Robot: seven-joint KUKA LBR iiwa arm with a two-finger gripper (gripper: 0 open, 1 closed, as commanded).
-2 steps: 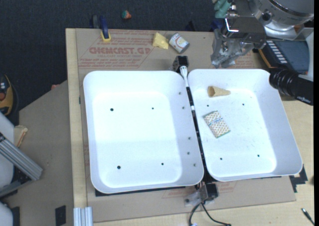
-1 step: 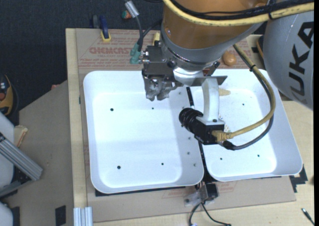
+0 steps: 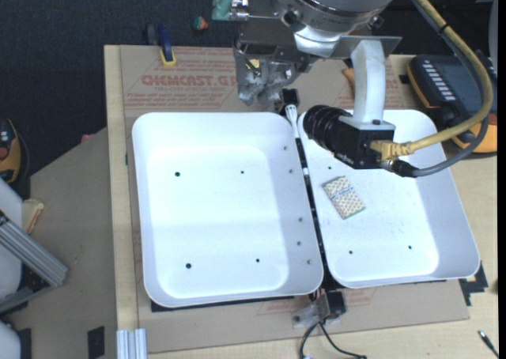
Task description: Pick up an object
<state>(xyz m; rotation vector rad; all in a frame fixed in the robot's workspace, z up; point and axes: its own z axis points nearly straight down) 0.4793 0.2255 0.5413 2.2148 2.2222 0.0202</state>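
Observation:
A small flat packet (image 3: 344,196) with a speckled grey and blue pattern lies in the right bin (image 3: 411,247), near its left wall and a little behind the middle. My gripper (image 3: 265,85) hangs high over the back edge of the bench, above the gap between the two bins and behind the left bin (image 3: 213,262). It is well apart from the packet, up and to the left of it. Nothing shows in the gripper.
A black cylindrical unit (image 3: 341,136) on a white bracket hangs from the wrist over the right bin's back left corner, with a yellow cable (image 3: 443,132) trailing right. A black device (image 3: 447,85) sits behind the right bin. A yellow clamp (image 3: 166,51) stands at the board's back left.

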